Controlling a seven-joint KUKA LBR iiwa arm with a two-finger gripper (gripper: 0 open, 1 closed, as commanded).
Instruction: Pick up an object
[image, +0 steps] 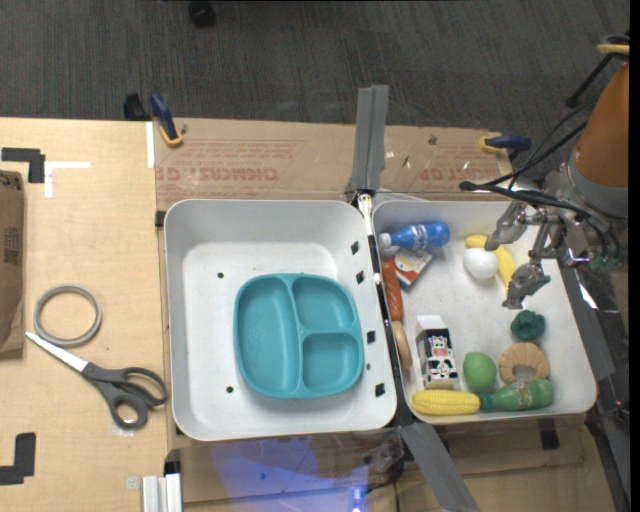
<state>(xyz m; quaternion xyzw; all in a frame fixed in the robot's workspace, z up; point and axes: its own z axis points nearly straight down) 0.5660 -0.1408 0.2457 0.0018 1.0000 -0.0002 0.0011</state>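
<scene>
My gripper (511, 260) hangs over the upper right of the right bin (572, 330), open, one fingertip (499, 232) near the top and the other (521, 290) lower. Nothing is held between them. A yellow banana (505, 266) and a white egg (481, 264) lie on the bin floor under and just left of the fingers. A dark green broccoli (528, 325) sits below the lower finger. Also in this bin: a blue bottle (418, 237), a red-and-white packet (408, 266), a small milk carton (435, 356), a lime (479, 370), a bagel (520, 362), corn (445, 402) and a green vegetable (522, 395).
The left bin (190, 300) holds a teal divided plate (298, 335). An orange sausage (391, 290) and a tan stick (402, 345) lie along the right bin's left wall. Scissors (112, 377) and a tape roll (67, 313) rest on the bench at left.
</scene>
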